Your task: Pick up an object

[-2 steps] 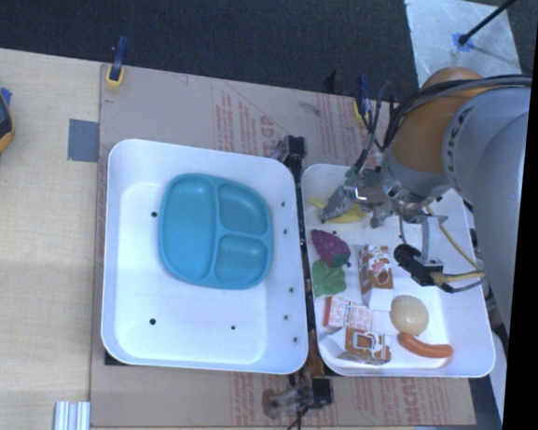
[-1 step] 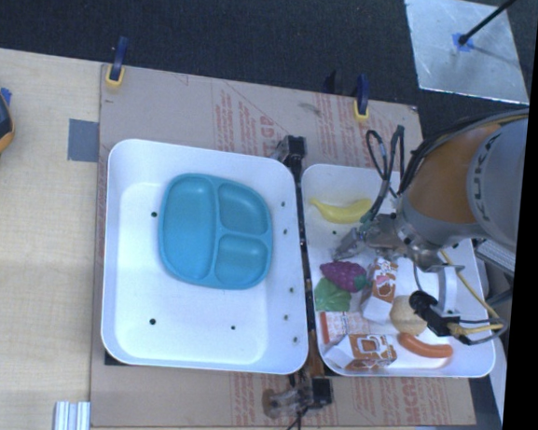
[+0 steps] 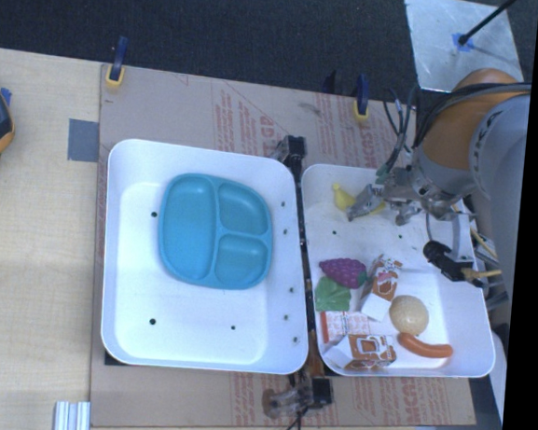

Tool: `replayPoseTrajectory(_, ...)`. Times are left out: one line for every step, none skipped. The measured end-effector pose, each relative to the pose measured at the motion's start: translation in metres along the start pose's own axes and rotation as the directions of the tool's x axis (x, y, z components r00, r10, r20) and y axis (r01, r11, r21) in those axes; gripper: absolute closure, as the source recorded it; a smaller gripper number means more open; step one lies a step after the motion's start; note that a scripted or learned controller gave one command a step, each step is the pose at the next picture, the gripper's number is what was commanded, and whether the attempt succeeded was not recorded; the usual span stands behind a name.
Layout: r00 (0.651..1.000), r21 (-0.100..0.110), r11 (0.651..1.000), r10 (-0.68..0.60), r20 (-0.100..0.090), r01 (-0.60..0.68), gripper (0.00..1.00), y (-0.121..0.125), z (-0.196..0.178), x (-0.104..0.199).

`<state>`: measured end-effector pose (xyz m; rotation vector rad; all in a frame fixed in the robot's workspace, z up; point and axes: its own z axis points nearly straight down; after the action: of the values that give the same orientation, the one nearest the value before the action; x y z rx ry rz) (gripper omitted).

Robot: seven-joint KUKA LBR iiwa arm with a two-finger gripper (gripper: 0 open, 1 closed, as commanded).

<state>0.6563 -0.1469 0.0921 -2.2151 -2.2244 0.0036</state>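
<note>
A pale wooden bench carries a brown cardboard sheet clamped at its far edge, and on it two shallow white bins side by side. You see the left bin (image 3: 123,337) holding only a blue sectioned plate (image 3: 216,230), set toward its far half as a likely drop site. The right bin (image 3: 481,364) holds the candidates for picking, heaped toward its near end: a purple grape bunch (image 3: 342,270), a green piece (image 3: 331,295) just beside it, a round tan ball (image 3: 409,314), an orange sausage (image 3: 424,347), and printed packets (image 3: 361,344) touching one another. A small yellow item (image 3: 343,199) lies apart at the far left corner of that bin.

Note the arm entering from the right, its grey body and orange band over the bin's far right corner. The gripper (image 3: 382,202) sits low at the far end of the right bin, just beside the yellow item, which appears to be its target. Whether the claw is spread or closed cannot be told here; nothing is seen held.
</note>
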Motion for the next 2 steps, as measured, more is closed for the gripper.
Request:
replayPoseTrajectory(1.0, 0.0, 1.0, -0.002, 0.001, 0.002, 0.0, -0.05, -0.016, 0.044)
replayPoseTrajectory(1.0, -0.005, 1.0, -0.001, 0.003, 0.001, 0.0, -0.105, -0.001, 0.039)
